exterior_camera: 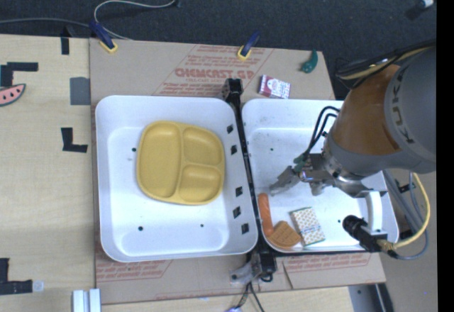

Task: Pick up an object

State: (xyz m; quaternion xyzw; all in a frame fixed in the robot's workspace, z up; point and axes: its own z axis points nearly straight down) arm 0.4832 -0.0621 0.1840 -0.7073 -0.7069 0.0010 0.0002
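The claw (287, 181) hangs open and empty in the right bin (284, 113), above the orange carrot (264, 210) at 7 o'clock. It should descend straight, fingers astride the carrot, clear of the bin wall and the patterned packet (308, 225).

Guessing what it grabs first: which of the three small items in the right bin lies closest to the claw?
The patterned square packet, just below the claw. The orange carrot-like stick and brown wedge lie further left, against the bin's corner.

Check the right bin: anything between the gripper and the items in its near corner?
Nothing visible. The gripper hangs over bare floor of the right bin; the orange stick, brown wedge and patterned packet lie just below it in this view, unobstructed.
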